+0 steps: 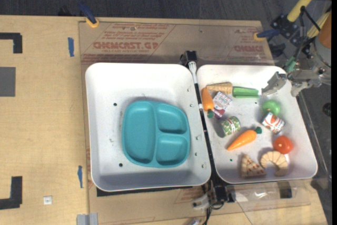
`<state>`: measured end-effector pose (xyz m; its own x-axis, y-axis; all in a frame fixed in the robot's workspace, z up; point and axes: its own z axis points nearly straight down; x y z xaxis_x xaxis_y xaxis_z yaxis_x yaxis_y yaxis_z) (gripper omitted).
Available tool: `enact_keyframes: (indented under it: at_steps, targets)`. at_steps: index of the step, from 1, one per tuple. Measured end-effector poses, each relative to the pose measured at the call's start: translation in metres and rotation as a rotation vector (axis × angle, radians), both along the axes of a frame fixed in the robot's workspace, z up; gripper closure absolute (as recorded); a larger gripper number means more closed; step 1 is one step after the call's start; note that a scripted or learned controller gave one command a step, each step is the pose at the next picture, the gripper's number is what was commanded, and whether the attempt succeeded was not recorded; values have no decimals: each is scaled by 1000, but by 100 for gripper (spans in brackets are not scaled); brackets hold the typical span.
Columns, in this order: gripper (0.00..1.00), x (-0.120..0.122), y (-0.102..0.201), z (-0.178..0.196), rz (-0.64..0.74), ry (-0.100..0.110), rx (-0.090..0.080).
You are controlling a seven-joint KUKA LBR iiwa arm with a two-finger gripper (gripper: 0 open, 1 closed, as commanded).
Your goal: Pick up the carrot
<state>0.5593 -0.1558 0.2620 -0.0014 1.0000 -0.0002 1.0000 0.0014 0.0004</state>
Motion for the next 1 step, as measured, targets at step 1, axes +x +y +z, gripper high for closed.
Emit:
enact_keyframes:
  at_steps: [1]
  targets:
    - [0,-43,11,-166,158,-7,-2]
